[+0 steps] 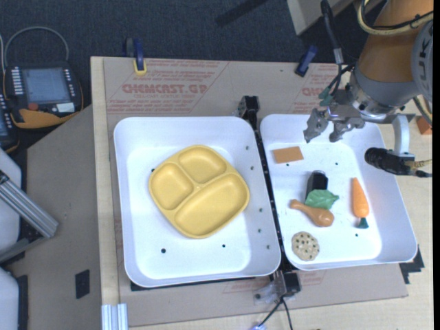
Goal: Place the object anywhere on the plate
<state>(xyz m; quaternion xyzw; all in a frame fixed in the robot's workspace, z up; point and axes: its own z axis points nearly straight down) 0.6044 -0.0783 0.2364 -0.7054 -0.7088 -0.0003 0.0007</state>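
Gripper hangs over the right white bin at about 12 o'clock, fingers spread and nothing between them. No target named; candidates all sit in that bin: tan flat rectangular cracker nearest, at roughly 8 o'clock from the fingertips; black block with a green leaf piece mid-bin; brown toy drumstick below it; orange toy carrot at 3 o'clock; chocolate-chip cookie at 6 o'clock. Yellow three-compartment plastic plate sits centred in the left white bin, bare. My read: go for the carrot or drumstick, straddle the narrow axis, descend vertically; flat cracker likely slips. Arm enters from 2 o'clock, orange band high, wrist pointing down.
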